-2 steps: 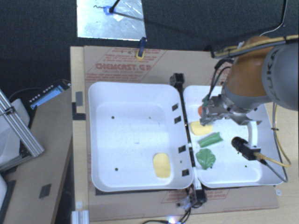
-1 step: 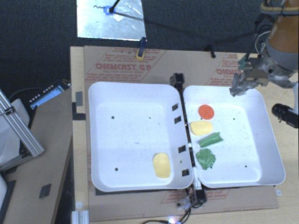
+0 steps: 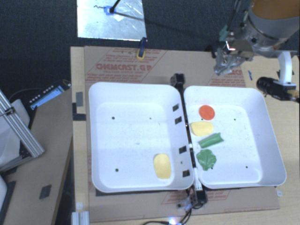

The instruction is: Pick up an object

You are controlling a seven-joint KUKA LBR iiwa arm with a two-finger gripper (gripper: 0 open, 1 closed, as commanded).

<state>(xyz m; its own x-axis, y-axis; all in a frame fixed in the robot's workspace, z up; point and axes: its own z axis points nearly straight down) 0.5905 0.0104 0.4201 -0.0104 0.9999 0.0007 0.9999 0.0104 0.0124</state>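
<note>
From above, the gripper (image 3: 227, 65) hangs over the desk (image 3: 197, 62) beyond the right bin (image 3: 262, 125); its state cannot be told. An orange disc (image 3: 206, 112), pale yellow piece (image 3: 202, 128), green stick (image 3: 210, 140) and green leafy lump (image 3: 206, 159) lie inside that bin, a yellow piece (image 3: 162, 165) in the left bin (image 3: 126, 125).

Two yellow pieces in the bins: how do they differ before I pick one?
The yellow piece in the left bin lies alone near that bin's front; the yellow piece in the right bin sits crowded between an orange disc and a green piece. The left one looks larger and lies lengthwise front to back; the right one lies crosswise. Both are pale yellow and rounded.
</note>
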